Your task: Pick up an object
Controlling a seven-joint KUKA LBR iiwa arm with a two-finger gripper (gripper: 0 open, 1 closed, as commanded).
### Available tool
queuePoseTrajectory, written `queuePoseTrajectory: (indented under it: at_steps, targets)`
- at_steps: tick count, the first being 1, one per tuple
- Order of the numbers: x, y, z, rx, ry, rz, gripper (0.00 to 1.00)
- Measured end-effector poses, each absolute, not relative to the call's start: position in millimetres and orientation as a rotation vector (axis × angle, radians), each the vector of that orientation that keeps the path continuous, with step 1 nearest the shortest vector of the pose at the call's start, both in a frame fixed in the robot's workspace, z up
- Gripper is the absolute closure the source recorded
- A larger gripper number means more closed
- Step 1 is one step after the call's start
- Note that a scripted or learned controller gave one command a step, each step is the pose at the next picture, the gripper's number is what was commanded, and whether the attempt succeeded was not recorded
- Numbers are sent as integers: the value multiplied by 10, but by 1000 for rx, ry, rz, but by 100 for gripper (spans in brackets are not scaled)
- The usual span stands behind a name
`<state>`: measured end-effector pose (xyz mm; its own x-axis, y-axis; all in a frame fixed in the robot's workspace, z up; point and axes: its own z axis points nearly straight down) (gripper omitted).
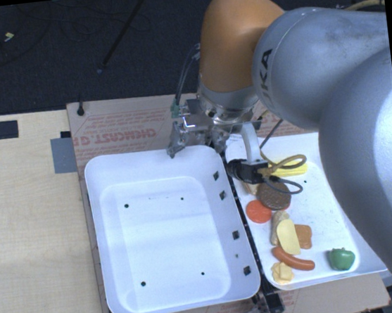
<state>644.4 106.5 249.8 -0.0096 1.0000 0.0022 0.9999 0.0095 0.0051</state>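
The big grey arm [331, 100] leans in over the bench, its gripper [197, 136] hanging above the far rim where the two bins meet; whether it is apart or together I cannot tell; the left bin [109, 198] sits beside the right bin [313, 187], where the toy food lies: scissors [282, 166], a brown disc [274, 196], a red slice [258, 211], a sausage [294, 259], a green pepper [342, 259].

Gripper [201, 139] hangs over far rim btwn the two bins, at 12 o'clock of left bin [109, 198]. Right bin [321, 193] holds toy food: green pepper [342, 258] at 5 o'clock, sausage [294, 259], orange slice [257, 211], brown disc [274, 195], yellow scissors [288, 165] at 12.
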Motion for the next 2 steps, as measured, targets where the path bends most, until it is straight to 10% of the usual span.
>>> queuePoseTrajectory:
  at_steps: [1,2]
  targets:
    - [6297,1914,1622,2219,2233,-9,0]
    - [6314,1870,1768,2224,2225,-6,100]
